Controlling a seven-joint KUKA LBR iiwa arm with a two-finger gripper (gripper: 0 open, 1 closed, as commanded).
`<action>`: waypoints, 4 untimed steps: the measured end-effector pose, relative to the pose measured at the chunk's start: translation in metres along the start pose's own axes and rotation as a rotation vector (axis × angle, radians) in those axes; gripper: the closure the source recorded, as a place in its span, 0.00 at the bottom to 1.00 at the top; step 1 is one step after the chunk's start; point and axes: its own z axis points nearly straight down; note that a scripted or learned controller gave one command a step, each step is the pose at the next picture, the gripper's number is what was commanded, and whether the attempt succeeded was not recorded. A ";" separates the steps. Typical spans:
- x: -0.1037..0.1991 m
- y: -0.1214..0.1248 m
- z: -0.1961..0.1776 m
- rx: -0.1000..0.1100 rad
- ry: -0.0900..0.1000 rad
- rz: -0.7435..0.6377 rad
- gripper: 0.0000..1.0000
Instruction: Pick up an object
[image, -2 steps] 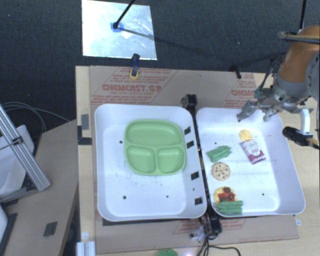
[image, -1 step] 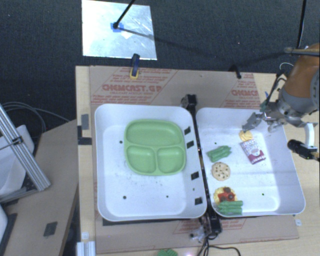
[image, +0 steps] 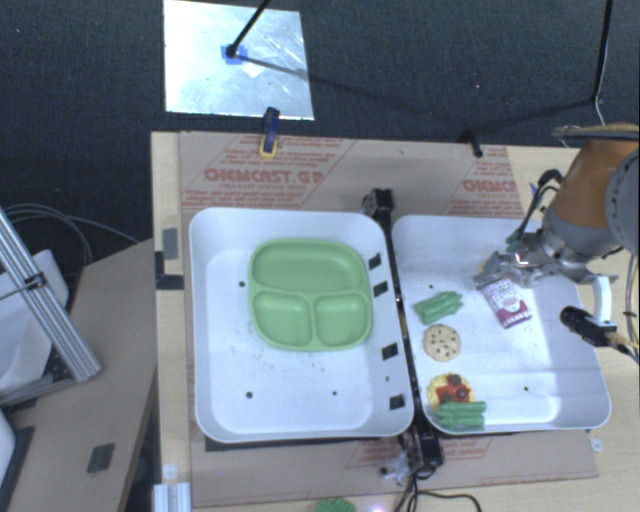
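Currently the arm (image: 600, 195), grey with its orange band, reaches in from the right over the far corner of the right bin (image: 560, 400). Left bin (image: 215, 400): shallow white plastic, smooth, holding a pale green divided tray (image: 308, 295) with three compartments, rounded corners, matte.

Right bin contents, by size: small foil-like packet (image: 506, 301), white and magenta, flat, roughly rectangular; green bean-pod toy (image: 438, 305), elongated, lumpy; second green pod (image: 462, 413) at the near edge, touching a red-and-yellow food piece (image: 449, 386); round tan cookie (image: 441, 343) with dark specks.

Gripper (image: 512, 264) sits just above the packet's far end, touching or nearly so. Whether it is spread or closed: cannot tell, the metal parts blur together.

Key relation: the packet lies directly below and slightly toward the near side of the gripper. Its long axis runs from far-left to near-right, tilted. Judgement: it is the nearest candidate, but thin, slick and flat on the floor, so likely to slip.
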 end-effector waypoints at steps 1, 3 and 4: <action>0.000 0.002 -0.014 -0.007 -0.001 0.000 1.00; 0.000 0.010 -0.002 -0.005 -0.001 -0.003 0.00; 0.000 0.011 -0.014 -0.008 -0.001 -0.005 1.00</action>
